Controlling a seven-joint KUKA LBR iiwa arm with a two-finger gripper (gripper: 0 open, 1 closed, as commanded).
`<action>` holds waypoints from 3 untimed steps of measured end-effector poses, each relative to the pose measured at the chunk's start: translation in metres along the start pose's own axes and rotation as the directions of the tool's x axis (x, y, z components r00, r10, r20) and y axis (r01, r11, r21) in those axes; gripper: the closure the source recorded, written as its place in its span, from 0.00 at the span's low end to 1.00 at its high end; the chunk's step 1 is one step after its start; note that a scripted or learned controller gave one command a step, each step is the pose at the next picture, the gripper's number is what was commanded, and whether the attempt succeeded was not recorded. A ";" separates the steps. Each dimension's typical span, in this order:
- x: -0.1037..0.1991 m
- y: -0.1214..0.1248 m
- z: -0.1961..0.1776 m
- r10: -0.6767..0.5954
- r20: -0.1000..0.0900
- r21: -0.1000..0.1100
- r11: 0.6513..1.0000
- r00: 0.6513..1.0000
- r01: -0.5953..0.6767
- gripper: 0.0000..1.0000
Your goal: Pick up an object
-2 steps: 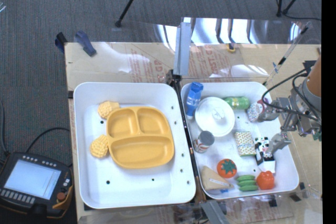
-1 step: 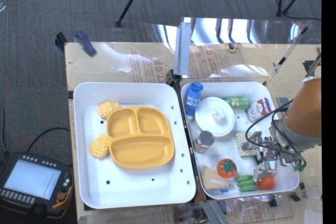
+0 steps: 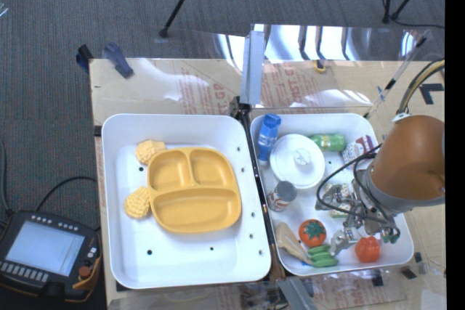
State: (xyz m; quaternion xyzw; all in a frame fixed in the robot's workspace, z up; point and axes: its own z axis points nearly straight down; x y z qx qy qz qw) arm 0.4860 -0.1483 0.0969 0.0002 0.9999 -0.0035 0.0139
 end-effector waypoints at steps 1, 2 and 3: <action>0.005 -0.068 -0.108 -0.097 -0.016 -0.004 0.995 0.995 0.097 0.00; -0.026 -0.064 0.002 -0.191 0.000 -0.003 0.982 0.982 0.191 0.00; -0.003 -0.021 0.004 -0.186 -0.010 -0.006 0.982 0.982 0.186 0.00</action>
